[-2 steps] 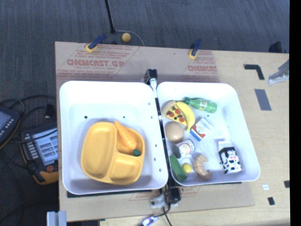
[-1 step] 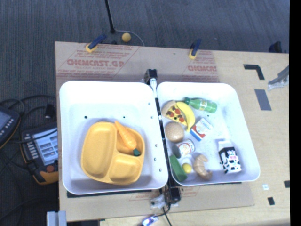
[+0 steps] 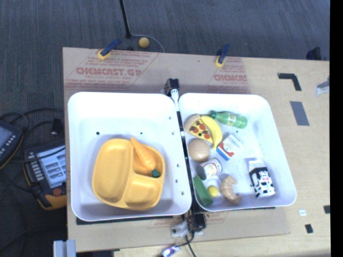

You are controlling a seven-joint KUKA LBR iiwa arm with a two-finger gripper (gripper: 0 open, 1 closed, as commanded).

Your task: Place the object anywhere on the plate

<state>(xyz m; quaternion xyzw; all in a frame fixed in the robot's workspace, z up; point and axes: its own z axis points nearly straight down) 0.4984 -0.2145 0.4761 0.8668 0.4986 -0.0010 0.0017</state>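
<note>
While the carrot [image 3: 143, 154], orange with a green tip, lies in the upper right compartment of the yellow plate [image 3: 113, 170], the plate sits in the left white bin [image 3: 80, 122]. Above that bin, red print on the surface [image 3: 311, 159] reads "CHEMCAST".

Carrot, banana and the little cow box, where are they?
carrot [image 3: 143, 155], camera view, middle of its orange body
banana [image 3: 213, 130], camera view, middle of its yellow curve
cow box [image 3: 262, 182], camera view, its spotted front
</note>
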